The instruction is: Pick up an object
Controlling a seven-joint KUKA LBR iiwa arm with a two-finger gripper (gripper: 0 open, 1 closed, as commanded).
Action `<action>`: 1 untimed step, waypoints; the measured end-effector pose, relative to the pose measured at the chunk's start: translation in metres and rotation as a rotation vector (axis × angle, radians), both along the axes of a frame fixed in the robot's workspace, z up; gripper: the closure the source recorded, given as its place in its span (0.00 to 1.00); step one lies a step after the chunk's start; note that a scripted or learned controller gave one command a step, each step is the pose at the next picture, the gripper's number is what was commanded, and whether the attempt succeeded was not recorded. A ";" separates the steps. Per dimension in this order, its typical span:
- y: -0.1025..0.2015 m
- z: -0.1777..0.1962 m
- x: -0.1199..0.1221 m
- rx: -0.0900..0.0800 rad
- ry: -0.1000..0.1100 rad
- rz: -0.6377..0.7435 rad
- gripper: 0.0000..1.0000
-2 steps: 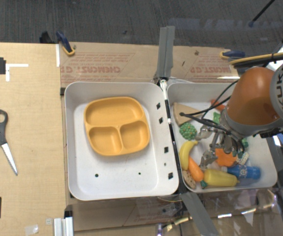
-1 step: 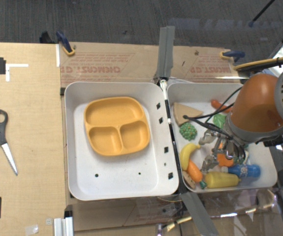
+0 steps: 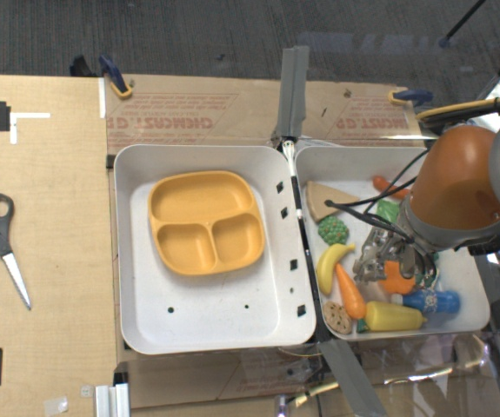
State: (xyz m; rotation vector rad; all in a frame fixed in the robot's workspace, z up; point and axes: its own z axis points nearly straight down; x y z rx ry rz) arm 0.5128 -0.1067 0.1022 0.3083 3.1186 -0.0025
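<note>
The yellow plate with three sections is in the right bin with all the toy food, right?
Not quite. The yellow plate with three sections is in the left bin, by itself. The toy food, like the banana and the carrot, is in the right bin, where the robot's hand is reaching. The camera view shows this.
</note>
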 end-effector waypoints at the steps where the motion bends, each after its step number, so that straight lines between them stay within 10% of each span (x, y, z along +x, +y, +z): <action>1: -0.023 -0.011 -0.035 0.004 0.007 -0.405 1.00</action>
